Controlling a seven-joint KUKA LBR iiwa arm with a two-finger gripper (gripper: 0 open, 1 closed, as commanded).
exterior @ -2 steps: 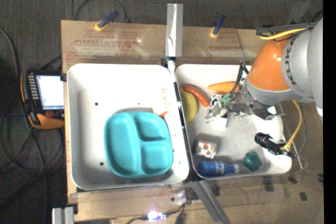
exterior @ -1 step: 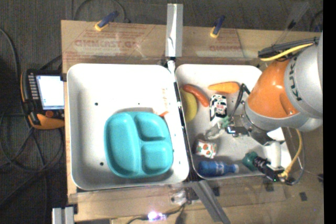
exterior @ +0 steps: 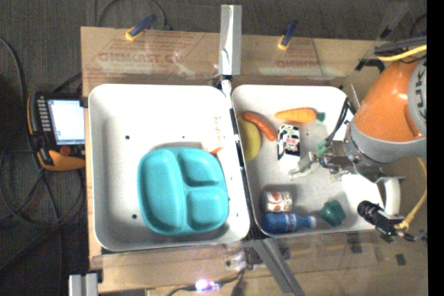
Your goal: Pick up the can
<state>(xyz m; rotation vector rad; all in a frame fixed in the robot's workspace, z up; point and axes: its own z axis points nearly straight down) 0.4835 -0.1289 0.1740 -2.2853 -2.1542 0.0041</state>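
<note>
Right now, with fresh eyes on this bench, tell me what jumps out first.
The turquoise divided plate fills much of the left bin. The orange-and-grey arm leans in over the right bin from the right. Near that bin's front lie the can, a blue bottle, and farther back a carrot and banana.

bench [exterior: 104,45] — left bin [exterior: 111,149] | right bin [exterior: 333,97] — side by side

Can [exterior: 279,201] in right bin [exterior: 337,95], just behind bottle [exterior: 287,222].
</note>
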